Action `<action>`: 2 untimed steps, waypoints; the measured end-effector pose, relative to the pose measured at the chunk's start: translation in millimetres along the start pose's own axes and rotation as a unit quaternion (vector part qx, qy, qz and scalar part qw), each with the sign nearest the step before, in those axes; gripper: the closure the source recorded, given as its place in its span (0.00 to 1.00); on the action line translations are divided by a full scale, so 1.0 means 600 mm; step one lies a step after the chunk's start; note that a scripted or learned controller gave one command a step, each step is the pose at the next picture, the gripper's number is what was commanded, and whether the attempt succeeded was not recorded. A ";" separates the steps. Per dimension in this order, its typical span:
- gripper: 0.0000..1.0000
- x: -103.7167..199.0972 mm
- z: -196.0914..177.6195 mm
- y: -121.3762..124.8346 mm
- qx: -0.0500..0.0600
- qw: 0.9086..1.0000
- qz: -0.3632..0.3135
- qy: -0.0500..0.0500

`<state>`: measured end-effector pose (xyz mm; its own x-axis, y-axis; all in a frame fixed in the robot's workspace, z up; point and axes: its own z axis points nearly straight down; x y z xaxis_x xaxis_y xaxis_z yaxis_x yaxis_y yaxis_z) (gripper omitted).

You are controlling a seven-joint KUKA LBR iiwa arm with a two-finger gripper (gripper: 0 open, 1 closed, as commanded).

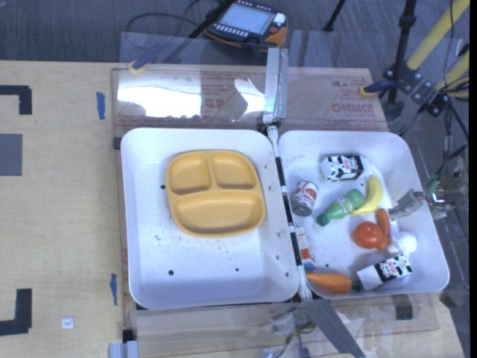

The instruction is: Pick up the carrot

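The carrot (pixel 329 281) is orange and tapered. It lies flat along the near wall of the right bin (pixel 426 171), close to the divider between the two bins, with its thick end pointing right. A small black-and-white milk carton (pixel 385 270) lies just to its right, touching or nearly touching that end. Nothing covers the carrot.
The right bin also holds a red tomato (pixel 368 234), a banana (pixel 371 195), a green bottle (pixel 339 208), a small can (pixel 304 198), a second milk carton (pixel 342 167) and a grey metal piece (pixel 408 202) by the right rim. A yellow divided plate (pixel 215 192) sits in the left bin (pixel 145 230).
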<state>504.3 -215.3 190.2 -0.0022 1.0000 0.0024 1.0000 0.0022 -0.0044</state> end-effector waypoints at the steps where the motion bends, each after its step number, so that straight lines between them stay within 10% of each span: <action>1: 0.00 0.022 0.126 -0.027 -0.003 0.998 0.068 -0.001; 2: 1.00 0.022 0.113 -0.025 -0.004 0.998 0.068 -0.002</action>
<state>488.7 -202.2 122.7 0.1338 0.9910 -0.0021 0.9910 -0.1338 0.0029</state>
